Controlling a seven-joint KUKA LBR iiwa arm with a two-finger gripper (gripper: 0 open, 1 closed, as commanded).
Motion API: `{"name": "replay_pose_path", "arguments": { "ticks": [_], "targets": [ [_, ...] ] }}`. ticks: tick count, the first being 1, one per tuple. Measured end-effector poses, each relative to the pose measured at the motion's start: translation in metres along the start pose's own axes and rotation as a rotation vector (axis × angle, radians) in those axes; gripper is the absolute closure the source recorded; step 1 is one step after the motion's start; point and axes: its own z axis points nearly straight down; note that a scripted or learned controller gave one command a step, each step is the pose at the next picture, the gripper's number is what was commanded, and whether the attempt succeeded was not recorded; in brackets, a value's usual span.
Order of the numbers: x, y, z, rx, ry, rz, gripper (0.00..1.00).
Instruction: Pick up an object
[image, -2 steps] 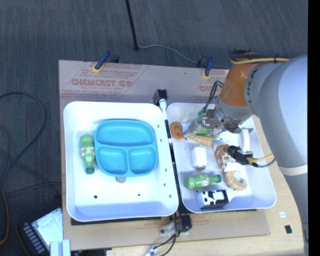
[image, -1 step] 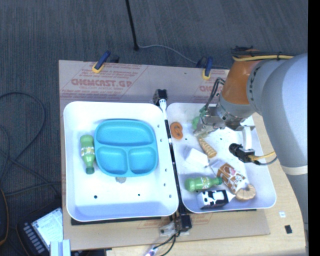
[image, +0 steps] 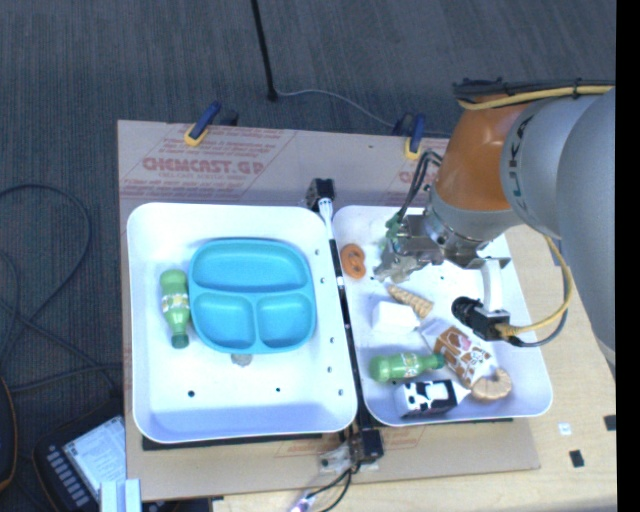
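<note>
White plastic gleams under the lights as the grey arm (image: 560, 150), its orange band bright at the upper right of the frame, reaches down into the right bin (image: 535, 385). The gripper (image: 400, 262) hangs low over the upper left part of that bin; whether it is open or closed cannot be told from here, and nothing is seen between its tips.

Just below it lies an ice-cream cone toy (image: 411, 298), tan and ribbed, pointing toward the lower right. Left of the gripper sits an orange ring (image: 352, 260), close to the bin's left wall. A white block (image: 393, 318) rests beneath the cone. Lower in the bin, a green bottle (image: 405, 365) lies on its side, touching a black-and-white cow-patterned item (image: 430, 396) beneath it. A brown-and-white packet (image: 462, 352) and a tan round piece (image: 492, 385) crowd the lower right corner.

In the left bin (image: 150, 400), at the centre left of the frame, a blue divided tray (image: 252, 295) sits beside a second green bottle (image: 175, 305) lying along its left edge.
</note>
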Motion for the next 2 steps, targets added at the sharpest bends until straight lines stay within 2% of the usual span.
{"name": "replay_pose_path", "arguments": {
  "ticks": [1,2],
  "targets": [
    [-0.062,0.057,-0.023,0.002,-0.002,0.003,1.00],
    [-0.044,0.086,-0.027,0.002,-0.001,0.002,1.00]
  ]
}}
